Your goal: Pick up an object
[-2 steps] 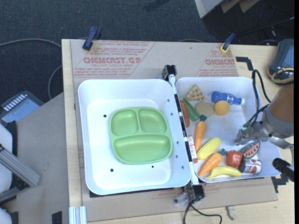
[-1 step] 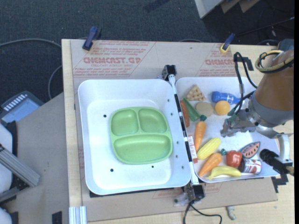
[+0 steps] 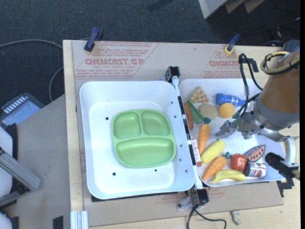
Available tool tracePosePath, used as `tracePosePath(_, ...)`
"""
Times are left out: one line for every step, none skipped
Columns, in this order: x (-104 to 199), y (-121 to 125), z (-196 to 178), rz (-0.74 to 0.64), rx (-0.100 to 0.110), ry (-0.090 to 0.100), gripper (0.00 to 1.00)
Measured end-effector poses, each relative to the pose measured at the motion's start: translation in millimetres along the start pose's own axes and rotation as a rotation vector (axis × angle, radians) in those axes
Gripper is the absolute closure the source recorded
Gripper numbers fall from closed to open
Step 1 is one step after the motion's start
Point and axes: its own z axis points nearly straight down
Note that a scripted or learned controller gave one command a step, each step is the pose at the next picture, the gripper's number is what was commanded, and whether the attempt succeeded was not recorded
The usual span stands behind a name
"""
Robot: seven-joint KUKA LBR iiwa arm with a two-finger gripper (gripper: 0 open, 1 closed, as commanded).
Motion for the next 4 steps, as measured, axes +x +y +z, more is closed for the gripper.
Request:
tracePosePath(-45.6, 85.8, 80.2, 0.0, 0.0, -0.001, 0.0)
tracePosePath(-58.7, 163.2, 84.8, 0.002, 0.013, 0.005, 0.0)
tracePosePath(-61.2, 163.4, 85.0, 0.0, 0.015, 0.011, 0.0)
tracePosePath(-60.5, 163.3, 75.8, -0.001, 0.016, 0.01, 1.0)
